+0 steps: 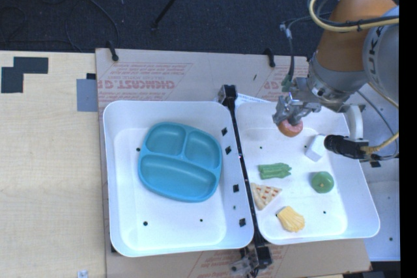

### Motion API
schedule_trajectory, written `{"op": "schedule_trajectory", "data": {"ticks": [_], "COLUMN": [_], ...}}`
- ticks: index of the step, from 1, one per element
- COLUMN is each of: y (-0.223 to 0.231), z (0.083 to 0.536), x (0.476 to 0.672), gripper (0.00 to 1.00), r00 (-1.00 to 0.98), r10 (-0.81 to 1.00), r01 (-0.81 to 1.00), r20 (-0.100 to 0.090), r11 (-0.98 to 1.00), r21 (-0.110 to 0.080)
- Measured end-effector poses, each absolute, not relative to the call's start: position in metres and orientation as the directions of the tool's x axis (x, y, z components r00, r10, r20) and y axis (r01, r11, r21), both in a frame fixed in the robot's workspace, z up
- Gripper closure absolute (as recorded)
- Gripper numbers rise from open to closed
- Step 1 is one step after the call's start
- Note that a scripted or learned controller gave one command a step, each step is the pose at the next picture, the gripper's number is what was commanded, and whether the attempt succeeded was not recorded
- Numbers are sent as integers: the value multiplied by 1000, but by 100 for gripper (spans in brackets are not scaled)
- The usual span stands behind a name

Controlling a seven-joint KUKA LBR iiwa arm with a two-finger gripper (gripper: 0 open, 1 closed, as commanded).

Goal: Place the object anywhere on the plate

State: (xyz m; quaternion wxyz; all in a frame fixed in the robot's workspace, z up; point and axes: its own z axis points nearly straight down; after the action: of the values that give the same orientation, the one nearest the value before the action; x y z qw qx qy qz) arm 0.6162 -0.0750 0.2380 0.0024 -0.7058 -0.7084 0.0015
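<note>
A blue plate (179,161) with three compartments lies in the left bin (124,218). My gripper (290,119) hangs over the back of the right bin (355,218). A small red-orange round object (290,128) sits right under the gripper's tips, partly covered by them. I cannot make out whether it is gripped or resting on the bin floor.
The right bin also holds a green pepper-like piece (274,170), a green round piece (322,182), a waffle-patterned wedge (265,194), a yellow piece (290,219) and a small white block (315,150). A black divider (236,159) runs between the bins.
</note>
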Motion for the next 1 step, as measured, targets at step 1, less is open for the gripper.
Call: {"op": "schedule_trajectory", "data": {"ticks": [1], "y": [-28], "z": [245], "x": [605], "gripper": [100], "r00": [-4], "r10": [1000], "r01": [1000], "r20": [1], "r11": [4], "r21": [-5]}}
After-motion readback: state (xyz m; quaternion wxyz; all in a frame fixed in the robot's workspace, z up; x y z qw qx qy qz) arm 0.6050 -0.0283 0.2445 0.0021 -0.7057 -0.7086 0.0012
